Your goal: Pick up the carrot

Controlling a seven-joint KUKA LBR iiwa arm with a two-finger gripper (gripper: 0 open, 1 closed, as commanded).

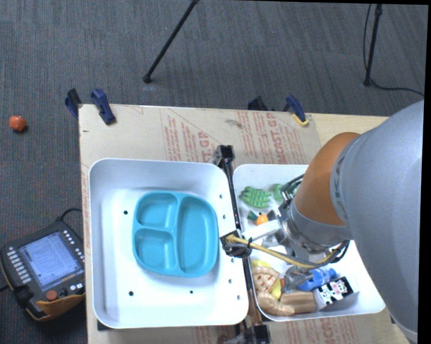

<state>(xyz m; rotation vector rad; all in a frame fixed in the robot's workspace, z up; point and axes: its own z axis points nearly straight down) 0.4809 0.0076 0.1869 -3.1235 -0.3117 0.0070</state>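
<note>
A small orange piece, the carrot (261, 220), peeks out near the left wall of the right bin (370, 301), just below a green leafy toy (257, 197). The grey arm with its orange band (326, 186) reaches down over this bin and covers most of it. My gripper (278, 232) is low inside the bin, right beside the carrot, and the wrist and cables largely hide it. I cannot see whether anything is held.
The left bin (109, 199) holds a blue divided plate (176, 233). At the right bin's front lie a waffle (266, 281), a tan bread piece (295, 303), a blue toy (317, 279) and a black-and-white toy (333, 292). A pendant (43, 264) sits on the floor.
</note>
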